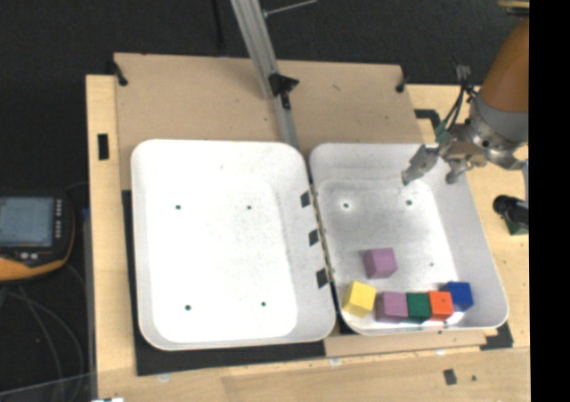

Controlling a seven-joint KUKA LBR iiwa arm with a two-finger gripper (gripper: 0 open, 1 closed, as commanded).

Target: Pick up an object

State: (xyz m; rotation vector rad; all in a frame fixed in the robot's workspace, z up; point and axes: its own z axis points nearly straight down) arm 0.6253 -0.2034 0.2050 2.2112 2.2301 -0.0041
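The right bin (pixel 356 179) holds several small blocks. A purple block (pixel 380 262) lies alone near the bin's middle. Along the front wall sit a yellow block (pixel 361 297), a second purple block (pixel 392 305), a green block (pixel 419 305), an orange block (pixel 441 303) and a blue block (pixel 460 294). My gripper (pixel 434 168) hangs over the bin's far right edge, well above and behind the blocks. Its two fingers are spread apart with nothing between them.
The left bin (pixel 223 240) lies beside the right one, joined by black clips. A slanted metal rail (pixel 258 44) runs down to the bins' far junction. A handheld pendant (pixel 31 226) lies off the bench at the left.
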